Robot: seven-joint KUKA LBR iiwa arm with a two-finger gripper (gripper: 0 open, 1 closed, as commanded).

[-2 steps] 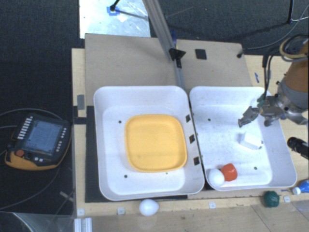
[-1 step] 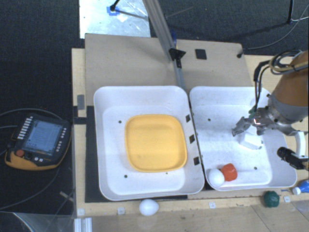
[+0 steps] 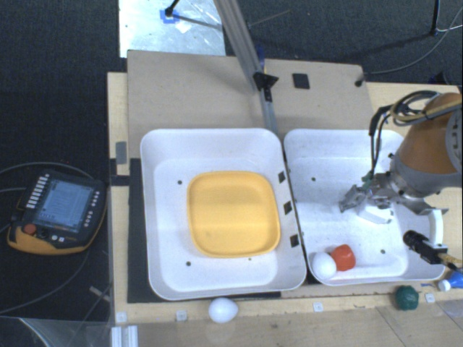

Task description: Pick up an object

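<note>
Nearest, at 6 o'clock on the bench (image 3: pixel 340 316), a white egg (image 3: pixel 223 310) lies outside the bins, and a green ball (image 3: pixel 406 297) sits at 5 o'clock; just beyond, in the near left corner of the right bin (image 3: pixel 318 150), a white ball (image 3: pixel 323 265) touches a red cup (image 3: pixel 343 257); these two look the likeliest things to pick, and both rest on the bin floor, so no pick is done as yet; the whole lift is left. Further in, at 3 o'clock, the gripper (image 3: pixel 362 202) hangs low over the middle of the right bin, apart from the cup, nothing between its fingers; whether they stand apart or together I cannot tell. The arm (image 3: pixel 427 150) bends in from the right, wrist turned down. The left bin (image 3: pixel 155 194) holds a yellow plate (image 3: pixel 234 212) at centre; farthest, at 12 o'clock, a grey pole (image 3: pixel 242 35) slants away.
</note>
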